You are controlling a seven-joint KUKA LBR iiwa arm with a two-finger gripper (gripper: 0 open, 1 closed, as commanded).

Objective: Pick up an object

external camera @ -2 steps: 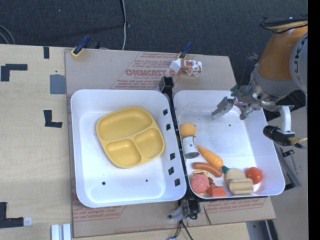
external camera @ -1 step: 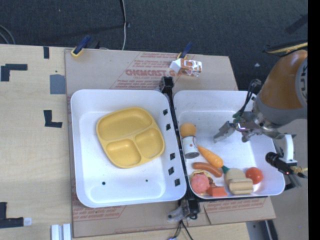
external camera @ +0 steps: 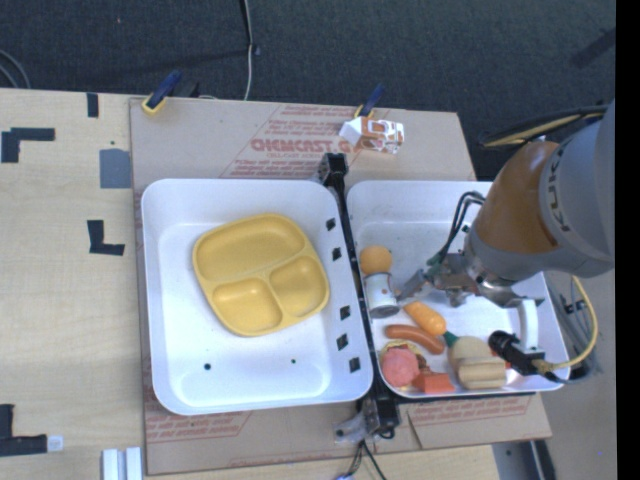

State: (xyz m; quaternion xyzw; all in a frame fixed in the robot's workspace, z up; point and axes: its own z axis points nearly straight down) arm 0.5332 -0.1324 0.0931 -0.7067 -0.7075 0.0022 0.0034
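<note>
Red round toy fruit is lying below the tool, which is hovering, fingers apart, needing centring over the small silver can.

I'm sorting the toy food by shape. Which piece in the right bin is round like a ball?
The orange ball-shaped fruit, at the right bin's left side just above the small can. The carrot and hot dog are elongated.
</note>
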